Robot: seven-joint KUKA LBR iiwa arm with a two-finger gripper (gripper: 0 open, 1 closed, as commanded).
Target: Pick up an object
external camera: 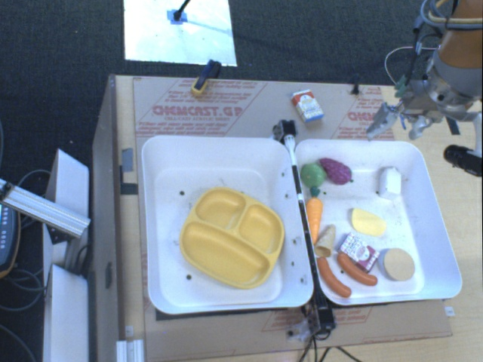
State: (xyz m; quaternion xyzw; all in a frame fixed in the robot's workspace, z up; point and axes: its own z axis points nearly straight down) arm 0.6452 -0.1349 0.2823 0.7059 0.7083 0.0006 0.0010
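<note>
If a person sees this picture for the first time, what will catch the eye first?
Most likely the yellow divided tray, lying alone in the left bin. Next comes the right bin, crowded with toy food such as a carrot and two sausages. Over its far right corner hangs the arm's tool.
</note>
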